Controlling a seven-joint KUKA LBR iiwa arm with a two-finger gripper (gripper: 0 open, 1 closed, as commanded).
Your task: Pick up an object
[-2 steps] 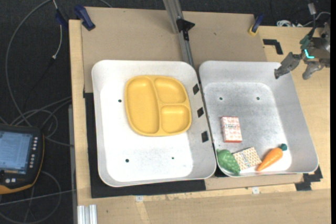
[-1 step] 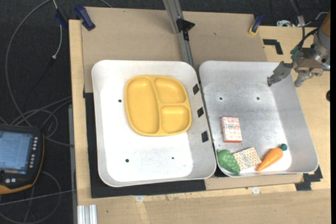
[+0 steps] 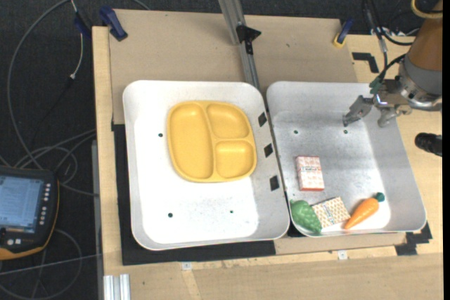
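Yellow tray [image 3: 211,140] in left bin [image 3: 144,172]

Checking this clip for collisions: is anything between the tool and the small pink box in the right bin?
Nothing visible is. The tool hovers over the upper right part of the right bin, and bare bin floor lies between it and the pink box. The carrot, patterned packet and green item lie beyond the box.

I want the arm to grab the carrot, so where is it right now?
The carrot lies in the near right corner of the right bin, just right of the patterned packet.
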